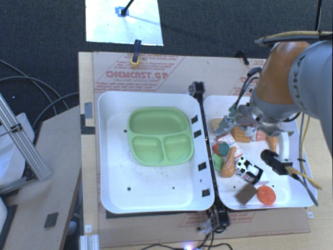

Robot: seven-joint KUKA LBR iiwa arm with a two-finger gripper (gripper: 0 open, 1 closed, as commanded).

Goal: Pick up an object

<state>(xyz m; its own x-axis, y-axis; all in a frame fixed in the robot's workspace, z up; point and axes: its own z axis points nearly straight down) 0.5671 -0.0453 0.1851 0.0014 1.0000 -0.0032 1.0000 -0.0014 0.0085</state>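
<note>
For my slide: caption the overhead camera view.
Gripper hovers over toys in the right bin; green tray sits in the left bin.

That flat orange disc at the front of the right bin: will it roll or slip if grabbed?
The orange disc lies flat, so rolling seems unlikely. Its low profile probably gives the gripper little edge, so it may slide. The brown block right beside it could get nudged.
</note>
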